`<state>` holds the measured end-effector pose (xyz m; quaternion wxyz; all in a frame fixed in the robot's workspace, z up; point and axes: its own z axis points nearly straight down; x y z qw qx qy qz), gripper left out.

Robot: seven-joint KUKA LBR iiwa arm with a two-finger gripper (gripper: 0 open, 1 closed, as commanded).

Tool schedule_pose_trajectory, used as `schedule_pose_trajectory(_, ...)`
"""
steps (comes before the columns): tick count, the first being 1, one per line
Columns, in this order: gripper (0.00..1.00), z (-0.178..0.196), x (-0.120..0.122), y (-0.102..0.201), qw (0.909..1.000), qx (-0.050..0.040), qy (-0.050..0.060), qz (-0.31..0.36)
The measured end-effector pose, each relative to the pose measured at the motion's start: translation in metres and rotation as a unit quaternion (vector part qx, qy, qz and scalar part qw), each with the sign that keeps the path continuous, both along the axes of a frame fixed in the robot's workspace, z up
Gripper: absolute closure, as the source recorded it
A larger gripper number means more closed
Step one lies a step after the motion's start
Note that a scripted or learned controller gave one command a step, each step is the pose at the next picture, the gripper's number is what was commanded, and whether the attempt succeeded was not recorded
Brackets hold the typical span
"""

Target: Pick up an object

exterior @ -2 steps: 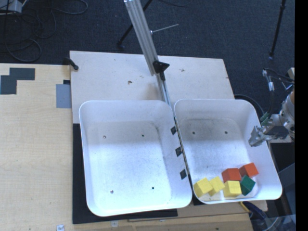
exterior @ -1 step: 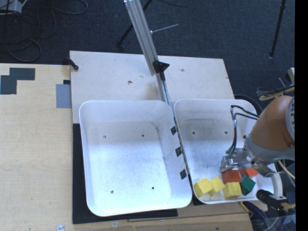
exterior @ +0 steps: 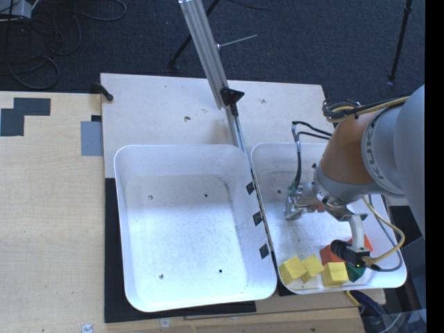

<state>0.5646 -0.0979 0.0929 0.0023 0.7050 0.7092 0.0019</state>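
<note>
Entry, gripper: is hovering over the bare middle of the right bin (open or closed, I cannot tell), probably needing recentring over one yellow block lying along the bin's near edge before descending.

A robotics lab. Cables trail across dark carpet, and an aluminium rail leans over the plywood worktop.

Blocks lie clustered in the near corner of the right bin, beside the left bin
</note>
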Motion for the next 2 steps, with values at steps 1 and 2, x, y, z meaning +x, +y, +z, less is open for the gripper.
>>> schedule_pose_trajectory(1,1.0,0.223,0.072,-0.045,1.0,-0.0012,-0.001,-0.001)
schedule_pose_trajectory(2,1.0,0.151,-0.058,0.013,0.9999,0.0022,0.009,-0.004)
